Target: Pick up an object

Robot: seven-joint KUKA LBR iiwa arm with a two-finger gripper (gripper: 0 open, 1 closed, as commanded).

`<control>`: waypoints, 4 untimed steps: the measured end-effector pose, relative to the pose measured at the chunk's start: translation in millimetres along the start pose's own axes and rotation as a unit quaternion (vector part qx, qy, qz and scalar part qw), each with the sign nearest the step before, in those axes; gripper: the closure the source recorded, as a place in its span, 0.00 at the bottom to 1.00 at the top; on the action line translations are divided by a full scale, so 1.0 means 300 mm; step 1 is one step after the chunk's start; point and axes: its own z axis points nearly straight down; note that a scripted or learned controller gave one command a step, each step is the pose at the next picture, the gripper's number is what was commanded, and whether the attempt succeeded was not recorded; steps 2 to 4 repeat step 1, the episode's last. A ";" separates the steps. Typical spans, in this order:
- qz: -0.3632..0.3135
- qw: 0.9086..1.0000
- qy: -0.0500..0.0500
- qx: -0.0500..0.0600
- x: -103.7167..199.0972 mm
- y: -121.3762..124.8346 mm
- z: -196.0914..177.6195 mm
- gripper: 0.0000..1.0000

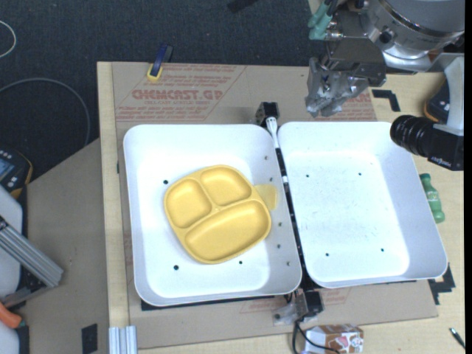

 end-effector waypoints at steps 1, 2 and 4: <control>0.003 1.000 -0.002 0.010 -0.048 -0.008 0.367 1.00; 0.003 1.000 -0.002 0.010 -0.048 -0.008 0.367 1.00; 0.003 1.000 -0.002 0.010 -0.048 -0.008 0.367 1.00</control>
